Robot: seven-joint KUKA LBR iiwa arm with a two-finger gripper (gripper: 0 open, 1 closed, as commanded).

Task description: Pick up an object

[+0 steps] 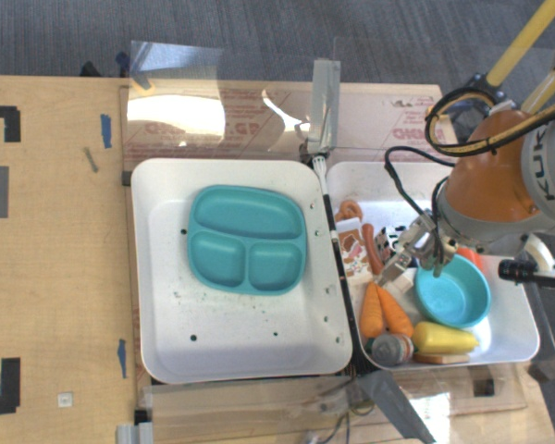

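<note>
Teal divided plate [248, 239] occupies left bin [157, 276]; gripper [409, 252], finger state indeterminable, hangs among carrots [386, 311], blue bowl [453, 294] and banana [444, 339].

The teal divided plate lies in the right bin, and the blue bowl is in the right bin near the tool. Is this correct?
Not quite. The camera view shows the teal divided plate in the left bin; the blue bowl is indeed in the right bin, near the tool.
</note>
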